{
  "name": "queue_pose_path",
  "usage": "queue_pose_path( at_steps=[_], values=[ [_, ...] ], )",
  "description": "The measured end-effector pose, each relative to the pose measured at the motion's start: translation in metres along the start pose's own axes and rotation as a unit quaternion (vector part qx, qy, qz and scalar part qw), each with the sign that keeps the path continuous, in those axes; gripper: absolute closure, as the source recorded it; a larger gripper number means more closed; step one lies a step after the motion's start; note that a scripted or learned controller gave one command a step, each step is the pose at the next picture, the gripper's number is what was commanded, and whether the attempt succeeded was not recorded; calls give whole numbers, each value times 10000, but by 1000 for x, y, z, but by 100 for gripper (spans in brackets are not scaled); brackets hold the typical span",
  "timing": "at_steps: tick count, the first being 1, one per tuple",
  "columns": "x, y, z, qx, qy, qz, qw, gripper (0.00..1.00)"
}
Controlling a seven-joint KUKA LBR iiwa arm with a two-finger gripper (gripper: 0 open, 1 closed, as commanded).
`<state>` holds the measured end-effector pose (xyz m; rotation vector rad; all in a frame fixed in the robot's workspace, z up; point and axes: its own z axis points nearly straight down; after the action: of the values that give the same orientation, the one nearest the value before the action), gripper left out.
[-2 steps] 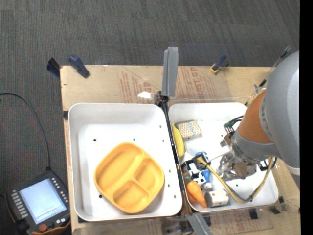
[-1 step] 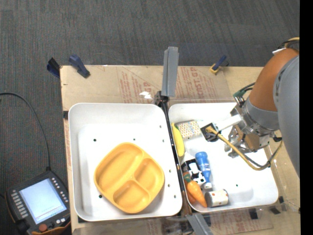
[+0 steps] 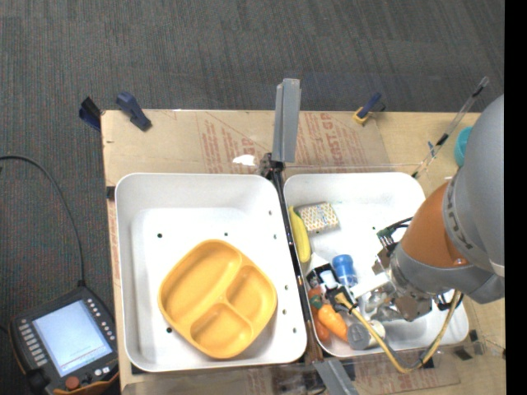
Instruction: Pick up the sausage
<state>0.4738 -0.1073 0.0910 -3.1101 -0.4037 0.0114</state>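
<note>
1. While the gripper [image 3: 375, 303] hangs low over the right bin's [image 3: 412, 186] front edge, can't tell if it's clamped or slack, and nothing visibly sits in it.
2. Honestly can't pick out the sausage; my guess is it's somewhere in the clutter at that bin's front-left corner, near the carrot [image 3: 331, 322] and blue bottle [image 3: 343, 267].
3. Looks like the reach-in step; next move needs a clean drop onto one item.
4. Left bin [image 3: 132, 220] carries a yellow divided plate [image 3: 218, 299]; cardboard bench [image 3: 189, 142], dark carpet [image 3: 165, 39].
</note>
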Motion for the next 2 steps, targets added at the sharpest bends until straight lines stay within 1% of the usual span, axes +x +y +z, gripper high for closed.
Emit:
queue_pose_path(
  at_steps=[1, 2],
  values=[
    [90, -12, -95, -14, 6, 152, 9999, 100],
    [41, 49, -103, -6, 3, 290, 9996, 100]
  ],
)
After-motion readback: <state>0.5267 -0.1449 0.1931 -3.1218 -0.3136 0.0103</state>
